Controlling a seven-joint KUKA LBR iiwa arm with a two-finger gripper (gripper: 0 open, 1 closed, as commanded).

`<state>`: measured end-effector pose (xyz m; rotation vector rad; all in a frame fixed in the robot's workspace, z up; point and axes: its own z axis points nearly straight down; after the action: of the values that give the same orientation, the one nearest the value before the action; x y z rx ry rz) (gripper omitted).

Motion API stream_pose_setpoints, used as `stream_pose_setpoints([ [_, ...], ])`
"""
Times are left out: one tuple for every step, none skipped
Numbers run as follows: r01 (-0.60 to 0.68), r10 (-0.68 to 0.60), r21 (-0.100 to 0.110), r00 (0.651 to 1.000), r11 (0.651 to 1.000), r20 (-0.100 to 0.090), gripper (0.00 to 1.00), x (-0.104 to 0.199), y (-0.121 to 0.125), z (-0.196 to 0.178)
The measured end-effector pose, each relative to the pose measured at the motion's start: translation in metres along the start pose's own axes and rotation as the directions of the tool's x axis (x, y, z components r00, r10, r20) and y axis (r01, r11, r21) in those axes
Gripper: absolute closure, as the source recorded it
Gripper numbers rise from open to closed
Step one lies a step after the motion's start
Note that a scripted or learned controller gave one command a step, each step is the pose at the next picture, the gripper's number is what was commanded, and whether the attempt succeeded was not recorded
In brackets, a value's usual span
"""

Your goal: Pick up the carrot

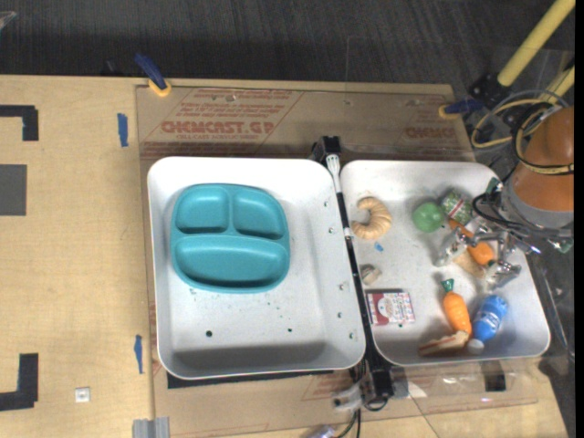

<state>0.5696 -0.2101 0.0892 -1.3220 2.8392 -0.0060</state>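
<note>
The carrot point(456, 310) lay in the right bin point(401, 190), near its front right corner, just left of a blue bottle point(490, 318) and above a tan piece point(445, 342). The gripper point(481, 247) hung over the clutter further back, beside a green ball point(426, 215); whether its tips were apart I couldn't tell. The left bin point(242, 349) held a teal divided plate point(230, 236). Both bins sat on a cardboard sheet point(228, 117) atop the pale wooden bench point(64, 245).
</note>
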Motion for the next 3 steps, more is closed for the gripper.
stream_pose_setpoints([
  [-0.109,0.109,0.003,0.994,0.994,0.003,0.00,0.013,0.057,-0.001],
  [-0.334,0.334,0.002,0.943,0.943,0.003,0.00,-0.016,0.021,0.000],
  [-0.333,0.333,0.010,0.943,0.943,0.016,1.00,-0.020,0.018,-0.015],
])
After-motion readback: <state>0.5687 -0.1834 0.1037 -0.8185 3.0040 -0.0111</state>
